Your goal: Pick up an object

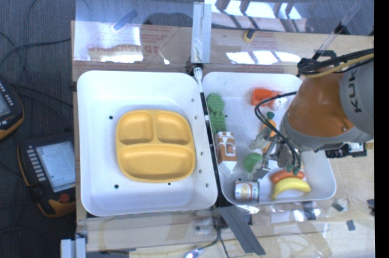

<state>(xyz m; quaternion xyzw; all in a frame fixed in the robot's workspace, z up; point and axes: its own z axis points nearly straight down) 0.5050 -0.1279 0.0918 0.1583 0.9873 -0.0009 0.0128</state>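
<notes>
We see the gripper [265,161] low in the right bin [240,88], but we cannot tell how it stands or whether it has hold of anything. Just beside it lie a green toy [252,161], a can [246,191], a carrot [285,176] and a banana [290,187]. Crowded so close, we judge a closing grab could nudge neighbours or slip off the round can.

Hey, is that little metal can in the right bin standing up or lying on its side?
On its side. The can lies near the right bin's front edge, its round end facing sideways, beside the banana.
</notes>
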